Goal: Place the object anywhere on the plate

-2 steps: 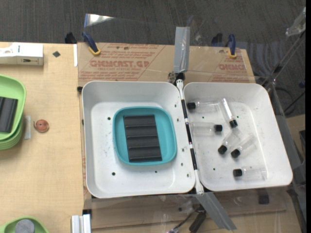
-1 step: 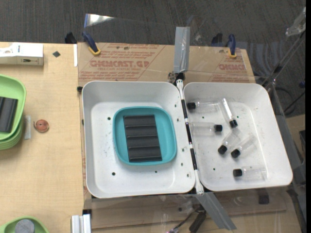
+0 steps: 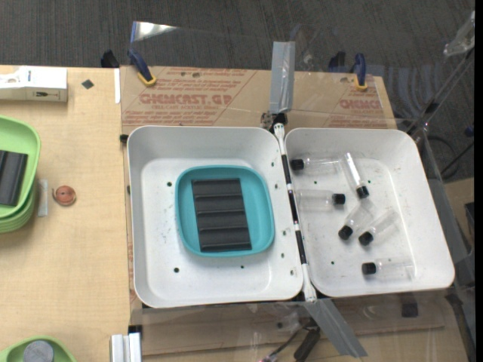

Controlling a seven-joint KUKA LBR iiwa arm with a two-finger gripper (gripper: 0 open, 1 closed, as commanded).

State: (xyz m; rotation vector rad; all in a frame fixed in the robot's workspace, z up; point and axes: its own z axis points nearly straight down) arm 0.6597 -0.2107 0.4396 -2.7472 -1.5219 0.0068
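Several clear tubes with black caps lie scattered in the right bin (image 3: 423,202), pointing different ways; the tube (image 3: 353,173) near the top runs roughly up-down, cap lower. They look light, rigid, slippery: grasp mid-body, across the long axis. The teal plate (image 3: 185,202) sits in the left bin (image 3: 151,262).

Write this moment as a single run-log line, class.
left bin: teal plate carrying black ridged insert | right bin: clear black-capped vials lying scattered | plate: no vial on it yet
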